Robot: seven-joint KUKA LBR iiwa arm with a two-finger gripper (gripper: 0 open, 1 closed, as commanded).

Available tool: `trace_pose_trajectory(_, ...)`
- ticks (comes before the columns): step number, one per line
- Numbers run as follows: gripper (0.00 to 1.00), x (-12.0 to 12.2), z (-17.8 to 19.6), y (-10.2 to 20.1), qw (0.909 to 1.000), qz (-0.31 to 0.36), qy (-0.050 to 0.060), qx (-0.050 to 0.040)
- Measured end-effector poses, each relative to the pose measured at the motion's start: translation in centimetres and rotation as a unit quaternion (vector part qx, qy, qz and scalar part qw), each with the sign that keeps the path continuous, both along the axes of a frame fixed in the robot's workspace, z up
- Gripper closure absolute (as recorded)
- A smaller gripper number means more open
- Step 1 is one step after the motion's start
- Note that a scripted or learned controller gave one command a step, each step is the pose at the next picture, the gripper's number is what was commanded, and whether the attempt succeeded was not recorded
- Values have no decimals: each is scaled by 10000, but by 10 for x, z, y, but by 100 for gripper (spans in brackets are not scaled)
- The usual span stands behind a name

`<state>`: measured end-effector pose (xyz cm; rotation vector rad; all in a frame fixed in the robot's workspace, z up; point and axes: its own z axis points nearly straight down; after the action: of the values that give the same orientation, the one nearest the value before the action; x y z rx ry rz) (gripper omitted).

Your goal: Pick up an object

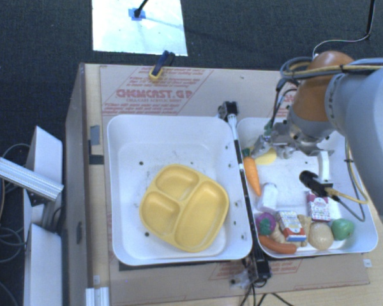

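Premises: a robotics lab. Evidence: a cardboard-topped bench (pixel 179 88) at frame centre carrying two white bins (pixel 124 190), on dark carpet (pixel 38 37). Loose cables (pixel 3 234) lie at lower left, and a taped paper sheet (pixel 139 18) sits at top.

Red print "CHEMCAST GP" on the brown protective sheet (pixel 179 85) covering the worktop, above the left bin; smaller red lines around it too blurred to read. Small cartons (pixel 292 225) in the right bin carry labels, illegible.
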<state>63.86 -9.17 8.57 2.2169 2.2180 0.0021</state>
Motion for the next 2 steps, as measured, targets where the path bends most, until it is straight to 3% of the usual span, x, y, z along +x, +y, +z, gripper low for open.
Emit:
trace_pose_trajectory(1,100,1,12,-1,10000,4,-14,-7)
trace_pose_trajectory(2,0,1,11,0,10000,7,-9,0)
